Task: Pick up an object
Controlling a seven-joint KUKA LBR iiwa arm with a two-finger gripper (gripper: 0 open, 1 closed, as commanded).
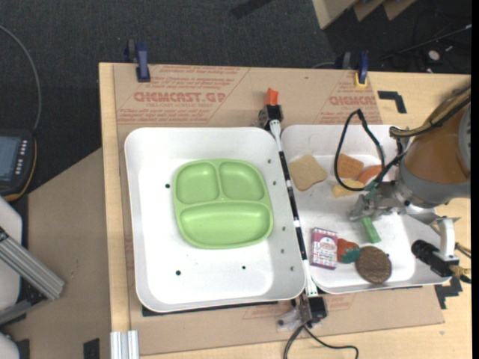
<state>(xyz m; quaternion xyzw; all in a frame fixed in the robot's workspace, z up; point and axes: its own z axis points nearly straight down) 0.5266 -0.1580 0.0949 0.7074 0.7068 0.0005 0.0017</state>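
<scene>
Camera view is looking down on a table (187, 96) carrying two white bins side by side. The left bin (150, 200) is holding a green plate (222, 203) with three compartments, sitting roughly in its middle. The right bin (322, 137) is holding the small things.

The arm (438, 163) is reaching in from the right, its orange band lying over the right bin's right edge, and the pincer (368, 209) is hanging low over the middle of that bin. It is sitting right at the far end of a green stick (370, 229), a short flat piece whose long axis is running near to far with a slight lean, its near end pointing toward the near right corner. Whether the pincer is open, closed or gripping the stick, I cannot tell; the metal parts are blurring together there.

Far left in the right bin a tan slice (307, 172) is lying flat. Just right of it an orange piece (358, 172) is lying partly under a black cable (352, 137). Near the bin's near edge a pink box (324, 247) is lying flat, its long axis running near to far. Just right of it a small red and green piece (347, 251) is touching a brown round disc (373, 265).
</scene>
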